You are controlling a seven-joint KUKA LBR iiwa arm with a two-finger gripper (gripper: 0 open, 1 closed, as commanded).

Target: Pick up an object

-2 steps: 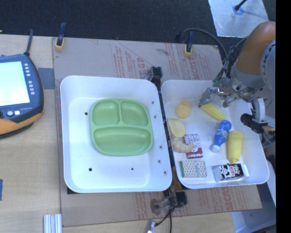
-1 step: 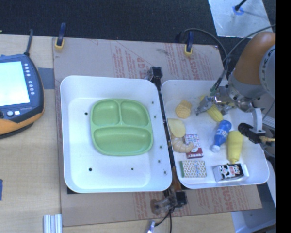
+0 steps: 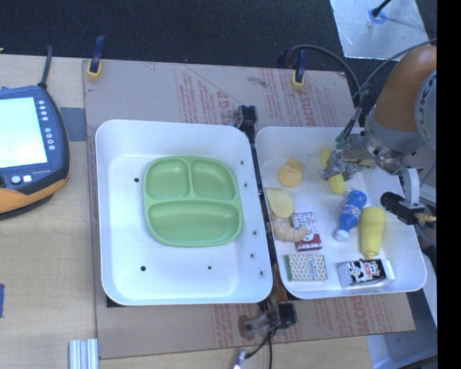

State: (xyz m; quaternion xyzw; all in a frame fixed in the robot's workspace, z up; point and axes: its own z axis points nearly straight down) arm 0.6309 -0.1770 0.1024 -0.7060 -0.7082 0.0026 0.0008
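The arm's metal two-finger hand hung low over the upper part of the right shallow white plastic bin, directly above a small yellow toy piece that lay partly hidden beneath it. Whether that hand was spread or pinched together could not be told from above, and nothing showed plainly gripped. The yellow piece sat just below the hand, so the nearest pick looked to be almost straight down. Just beside it, toward the near rim, lay a blue plastic bottle with a white cap, its long axis slanting up and to the right, and a yellow plastic bottle lying roughly along the same line. A round yellow corn-like toy lay to the left.
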